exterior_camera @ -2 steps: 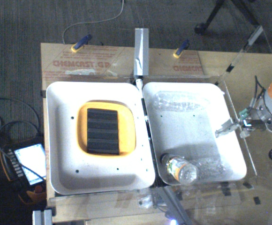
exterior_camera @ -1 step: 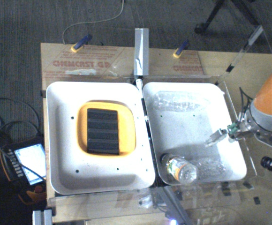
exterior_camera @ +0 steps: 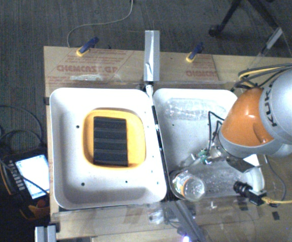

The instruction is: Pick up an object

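Note:
A yellow pad with a black ribbed top (exterior_camera: 114,138) lies flat in the middle of the left bin (exterior_camera: 65,185). In the right bin (exterior_camera: 172,130), a clear plastic bottle (exterior_camera: 192,109) lies along the far wall. A second clear bottle (exterior_camera: 199,183) lies along the near wall, its orange-tinted mouth toward the left. My gripper (exterior_camera: 203,156) reaches down into the right bin under the orange wrist band (exterior_camera: 244,125). It sits just above the near bottle and left of the bin's centre. The arm hides much of the bin's right side.
Cardboard (exterior_camera: 95,67) covers the bench behind the bins, with two yellow and blue clamps (exterior_camera: 87,46) on it. An upright metal post (exterior_camera: 151,54) stands at the seam between the bins. Cables and a tablet (exterior_camera: 30,173) lie on the floor to the left.

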Controlling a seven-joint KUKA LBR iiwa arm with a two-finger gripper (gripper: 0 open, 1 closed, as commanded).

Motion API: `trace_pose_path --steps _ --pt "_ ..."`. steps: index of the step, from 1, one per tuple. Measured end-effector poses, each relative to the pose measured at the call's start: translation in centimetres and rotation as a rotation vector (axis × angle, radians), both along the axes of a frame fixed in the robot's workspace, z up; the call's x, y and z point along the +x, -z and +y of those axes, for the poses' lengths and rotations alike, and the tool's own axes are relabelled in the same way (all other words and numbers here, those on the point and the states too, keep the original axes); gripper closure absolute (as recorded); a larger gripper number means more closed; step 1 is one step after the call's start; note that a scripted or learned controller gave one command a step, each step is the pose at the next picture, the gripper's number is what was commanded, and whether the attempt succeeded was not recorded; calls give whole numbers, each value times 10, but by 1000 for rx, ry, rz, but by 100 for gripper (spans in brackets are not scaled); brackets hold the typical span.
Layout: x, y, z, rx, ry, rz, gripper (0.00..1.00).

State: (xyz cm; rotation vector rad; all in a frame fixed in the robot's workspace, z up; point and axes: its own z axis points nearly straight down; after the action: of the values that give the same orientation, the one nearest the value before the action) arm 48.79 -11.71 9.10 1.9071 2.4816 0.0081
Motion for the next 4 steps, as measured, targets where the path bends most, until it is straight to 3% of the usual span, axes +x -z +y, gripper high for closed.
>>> trace_pose_path --steps 1,2,3,4 --pt "2 -10 2 5 -1 -2 100" --pt "126 -136 -50 -1 72 12 100" --pt "126 -136 -49 -1 72 12 0" --pt "41 -121 -76 1 33 14 0"
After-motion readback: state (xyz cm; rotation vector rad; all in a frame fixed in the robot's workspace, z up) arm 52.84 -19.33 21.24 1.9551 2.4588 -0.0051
